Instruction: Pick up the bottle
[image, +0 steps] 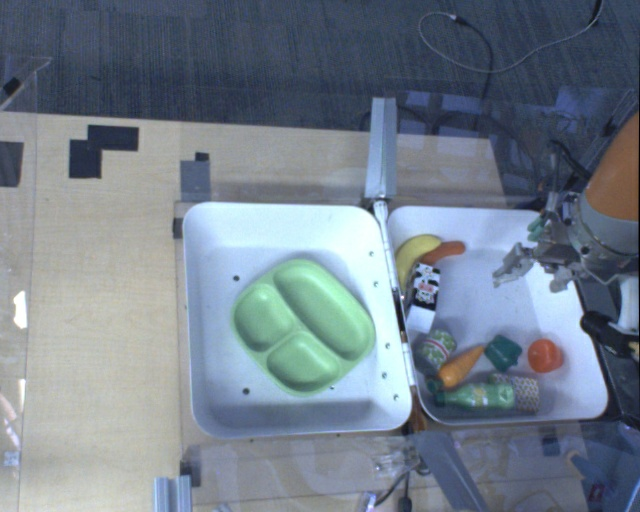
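**Gripper hangs open above the right bin, bottle far below it**

Two-finger metal gripper (535, 262) hovers over the upper right part of the right shallow white bin (480, 225), its fingers spread apart and holding nothing. The green plastic bottle (482, 395) lies on its side along the bin's near wall, its long axis running left to right. From the gripper it lies toward the view's bottom and slightly left, just below the orange toy carrot (460, 367).
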